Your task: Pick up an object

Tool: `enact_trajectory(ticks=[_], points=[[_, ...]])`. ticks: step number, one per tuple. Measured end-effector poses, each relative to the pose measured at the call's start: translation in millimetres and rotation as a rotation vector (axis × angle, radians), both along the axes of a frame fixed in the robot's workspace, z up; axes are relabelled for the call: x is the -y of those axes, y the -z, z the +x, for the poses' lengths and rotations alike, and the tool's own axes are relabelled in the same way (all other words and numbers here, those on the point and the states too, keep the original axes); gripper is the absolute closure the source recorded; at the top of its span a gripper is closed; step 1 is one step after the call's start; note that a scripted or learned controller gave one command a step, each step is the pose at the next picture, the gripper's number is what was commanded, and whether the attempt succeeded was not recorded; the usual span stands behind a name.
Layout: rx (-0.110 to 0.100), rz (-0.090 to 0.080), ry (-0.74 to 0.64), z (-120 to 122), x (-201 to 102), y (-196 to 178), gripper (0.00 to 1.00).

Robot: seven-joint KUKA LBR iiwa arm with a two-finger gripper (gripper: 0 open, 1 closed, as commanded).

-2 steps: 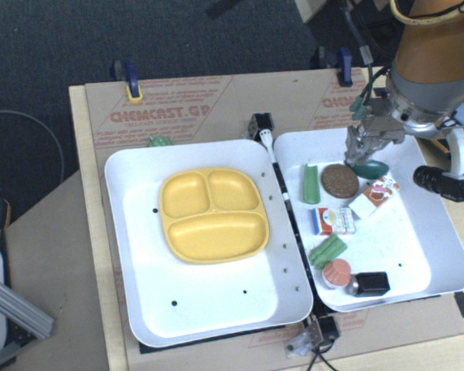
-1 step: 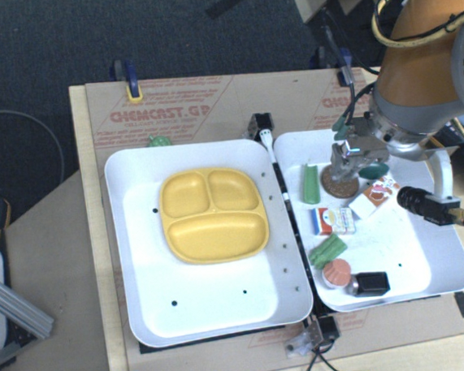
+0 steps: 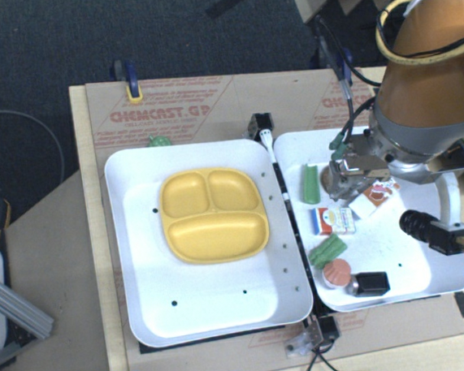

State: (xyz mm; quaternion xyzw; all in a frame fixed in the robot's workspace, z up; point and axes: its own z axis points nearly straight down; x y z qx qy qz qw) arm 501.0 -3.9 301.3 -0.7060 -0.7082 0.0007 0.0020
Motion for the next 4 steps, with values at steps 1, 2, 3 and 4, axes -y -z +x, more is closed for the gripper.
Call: enact_trajectory(ticks=[1,2,3,4], points=[[0.011,0.001,-0.005,-22,-58,-63,1.0],[-0.006,-0.004,0.016,-19,66,47,1.0],[0.008,0.002,-0.01,-21,-52,12,1.0],[0.016,-0.001,0.0,-21,-51,-95,1.0]])
